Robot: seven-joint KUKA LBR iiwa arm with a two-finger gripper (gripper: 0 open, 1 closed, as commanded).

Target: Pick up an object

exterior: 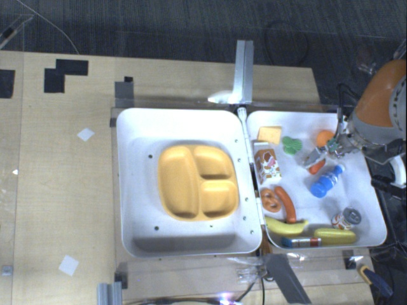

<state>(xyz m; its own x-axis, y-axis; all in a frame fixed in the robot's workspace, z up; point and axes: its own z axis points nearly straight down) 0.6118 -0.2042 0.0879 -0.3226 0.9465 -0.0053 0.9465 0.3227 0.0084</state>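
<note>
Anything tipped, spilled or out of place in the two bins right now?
Nothing looks spilled or broken. The blue bottle lies on its side in the right bin, among loosely scattered toy food such as the banana. The yellow tray sits flat, alone in the left bin. The gripper is low over the right bin's far side.

A robotics test lab is suggested: two shallow white plastic bins (127, 170) are fixed on a pale wooden bench (57, 189) with metal brackets (243, 72), black cables (280, 33) are trailed over dark grey carpet (191, 11), and toy food is sorted for handling
</note>
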